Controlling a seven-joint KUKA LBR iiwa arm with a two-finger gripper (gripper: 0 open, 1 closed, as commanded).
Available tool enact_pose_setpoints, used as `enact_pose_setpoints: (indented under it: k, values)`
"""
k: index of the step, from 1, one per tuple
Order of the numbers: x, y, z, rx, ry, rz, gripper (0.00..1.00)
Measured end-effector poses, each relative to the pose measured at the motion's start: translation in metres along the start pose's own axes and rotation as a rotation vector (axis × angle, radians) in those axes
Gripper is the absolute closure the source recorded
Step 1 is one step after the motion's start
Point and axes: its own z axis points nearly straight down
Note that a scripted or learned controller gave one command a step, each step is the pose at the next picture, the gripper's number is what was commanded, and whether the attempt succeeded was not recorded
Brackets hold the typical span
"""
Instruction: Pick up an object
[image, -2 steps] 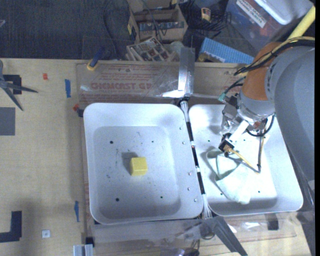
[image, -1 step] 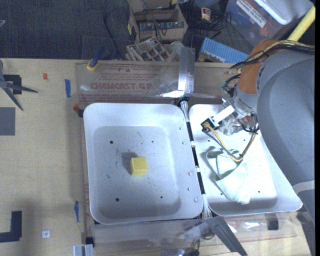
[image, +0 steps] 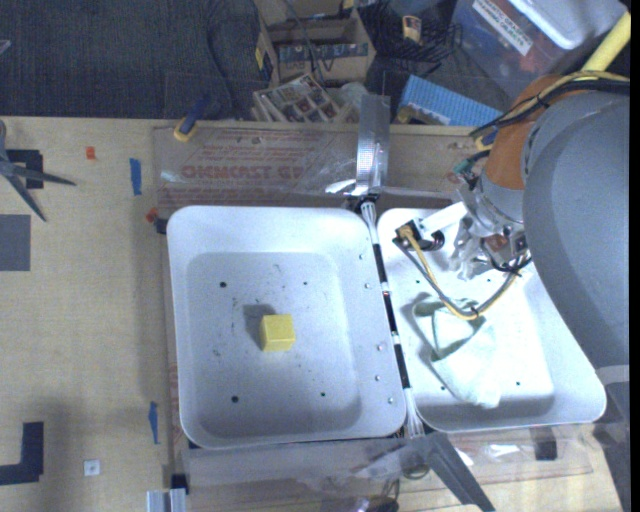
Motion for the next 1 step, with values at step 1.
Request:
enact_pose_setpoints:
  k: [1]
  values:
    - [-0.0149, 0.0262, 0.0272, -0.005, 0.004, -0.777, 1.0]
